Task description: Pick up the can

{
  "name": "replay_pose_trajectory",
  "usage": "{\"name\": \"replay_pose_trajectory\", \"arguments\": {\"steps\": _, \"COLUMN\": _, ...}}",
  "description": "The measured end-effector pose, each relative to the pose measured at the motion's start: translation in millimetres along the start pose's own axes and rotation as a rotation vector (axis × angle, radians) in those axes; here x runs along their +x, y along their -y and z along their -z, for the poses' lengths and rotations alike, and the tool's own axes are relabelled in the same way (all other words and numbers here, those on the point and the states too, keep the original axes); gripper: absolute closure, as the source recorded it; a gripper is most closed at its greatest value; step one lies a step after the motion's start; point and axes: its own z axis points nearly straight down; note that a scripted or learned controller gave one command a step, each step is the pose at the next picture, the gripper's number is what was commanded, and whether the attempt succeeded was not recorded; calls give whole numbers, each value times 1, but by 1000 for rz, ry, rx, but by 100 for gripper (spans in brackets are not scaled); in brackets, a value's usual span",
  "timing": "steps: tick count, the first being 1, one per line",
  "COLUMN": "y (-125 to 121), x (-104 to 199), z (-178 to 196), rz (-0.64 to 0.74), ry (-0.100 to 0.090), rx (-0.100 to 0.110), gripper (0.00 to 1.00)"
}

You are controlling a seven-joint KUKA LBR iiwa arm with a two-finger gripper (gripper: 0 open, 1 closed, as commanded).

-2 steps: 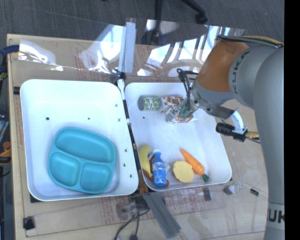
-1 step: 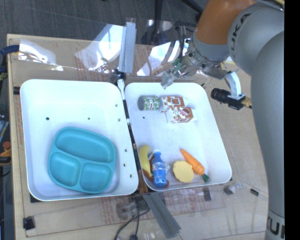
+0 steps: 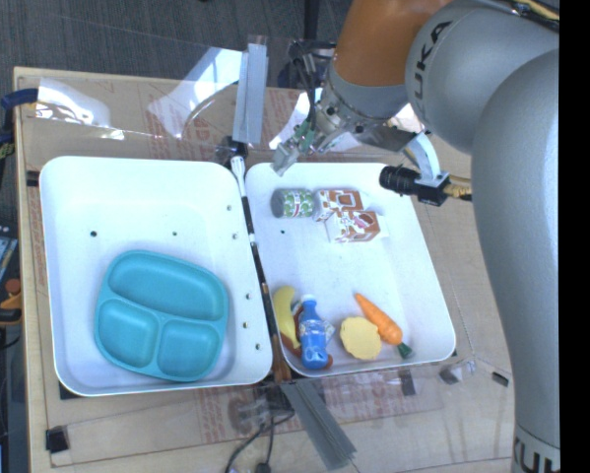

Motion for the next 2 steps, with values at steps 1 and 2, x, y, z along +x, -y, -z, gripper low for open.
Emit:
{"name": "replay_pose_trajectory", "arguments": {"steps": 1, "y": 89, "x": 12, "z": 6, "rz": 377, "ry": 2, "rx": -1, "gripper": 100}}
{"name": "replay_pose_trajectory", "arguments": {"steps": 2, "y": 41, "x": -19, "z": 68, "rz": 1096, "ry": 8, "rx": -4, "gripper": 100}}
